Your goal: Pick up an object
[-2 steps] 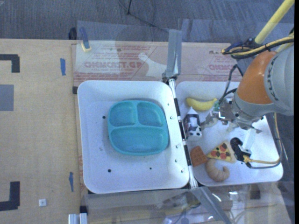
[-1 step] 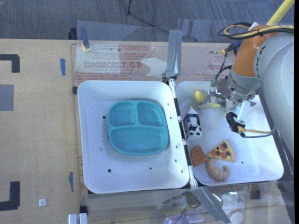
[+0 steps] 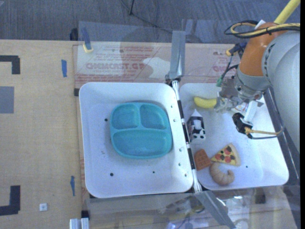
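Note:
The right bin point(image 3: 267, 166) holds a yellow banana point(image 3: 205, 102) at its far left, a black-and-white cow figure point(image 3: 196, 128) by the left wall, a brown cookie point(image 3: 202, 159), a pizza slice point(image 3: 227, 155) and a croissant point(image 3: 222, 175) near the front. My gripper point(image 3: 225, 102) hangs low at the back of this bin, just right of the banana's end. The wrist hides its fingertips, and I see nothing held between them.
The left bin point(image 3: 95, 175) carries a teal divided plate point(image 3: 140, 130). A metal divider post point(image 3: 177, 56) rises between the bins at the back. A black-and-yellow cable point(image 3: 252, 130) trails from the wrist over the right bin. The arm's grey body point(image 3: 286, 75) covers the bin's right side.

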Controlling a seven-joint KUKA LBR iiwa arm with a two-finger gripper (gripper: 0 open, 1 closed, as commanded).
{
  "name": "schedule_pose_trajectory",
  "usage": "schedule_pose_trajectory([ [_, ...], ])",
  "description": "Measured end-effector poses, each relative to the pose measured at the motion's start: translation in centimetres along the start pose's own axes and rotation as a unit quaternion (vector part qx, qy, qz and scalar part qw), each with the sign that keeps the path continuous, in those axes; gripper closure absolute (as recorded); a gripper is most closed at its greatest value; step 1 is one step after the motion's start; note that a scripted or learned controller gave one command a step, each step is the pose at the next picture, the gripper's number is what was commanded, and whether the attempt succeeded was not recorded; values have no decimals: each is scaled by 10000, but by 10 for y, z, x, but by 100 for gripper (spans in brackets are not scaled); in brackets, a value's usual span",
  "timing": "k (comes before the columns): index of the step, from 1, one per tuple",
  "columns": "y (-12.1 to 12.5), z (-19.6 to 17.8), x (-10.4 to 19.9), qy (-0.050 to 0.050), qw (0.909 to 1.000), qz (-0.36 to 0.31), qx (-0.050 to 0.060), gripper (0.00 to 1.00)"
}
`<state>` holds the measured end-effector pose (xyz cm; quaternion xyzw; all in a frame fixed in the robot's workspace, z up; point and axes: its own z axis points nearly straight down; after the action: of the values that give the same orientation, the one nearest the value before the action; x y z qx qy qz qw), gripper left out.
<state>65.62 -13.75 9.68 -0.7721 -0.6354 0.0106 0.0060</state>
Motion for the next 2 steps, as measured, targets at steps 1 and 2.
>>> schedule_pose_trajectory([
  [1, -1, 1, 0, -3, 10000, -1, 32, 0],
  [2, -56, 12, -70, 27, 9984, -555, -138, 0],
])
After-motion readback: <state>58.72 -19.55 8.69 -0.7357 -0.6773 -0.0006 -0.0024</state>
